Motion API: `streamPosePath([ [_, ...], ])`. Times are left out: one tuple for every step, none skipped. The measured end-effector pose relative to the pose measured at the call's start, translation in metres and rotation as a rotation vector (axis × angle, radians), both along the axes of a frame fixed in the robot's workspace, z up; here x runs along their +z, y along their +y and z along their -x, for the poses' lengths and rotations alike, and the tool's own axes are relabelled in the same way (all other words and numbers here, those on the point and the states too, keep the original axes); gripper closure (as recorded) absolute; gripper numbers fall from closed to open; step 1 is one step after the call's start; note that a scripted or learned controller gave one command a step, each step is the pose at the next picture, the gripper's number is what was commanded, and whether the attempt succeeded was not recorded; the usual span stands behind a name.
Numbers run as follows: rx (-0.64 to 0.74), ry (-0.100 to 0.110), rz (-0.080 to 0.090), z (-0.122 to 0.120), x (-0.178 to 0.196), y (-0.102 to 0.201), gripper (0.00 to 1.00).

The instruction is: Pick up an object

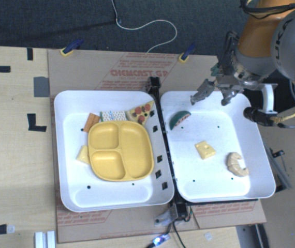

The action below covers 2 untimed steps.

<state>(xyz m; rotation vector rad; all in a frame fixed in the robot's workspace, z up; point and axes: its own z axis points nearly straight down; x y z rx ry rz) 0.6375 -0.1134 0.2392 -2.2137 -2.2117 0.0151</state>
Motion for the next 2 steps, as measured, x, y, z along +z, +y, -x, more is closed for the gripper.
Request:
streamPosePath([
  [0.003,-0.015,0.002,-0.002,0.009,0.0,0.0],
  [0.003,-0.01,0.003,-0.009,-0.039,0.003,0.0],
])
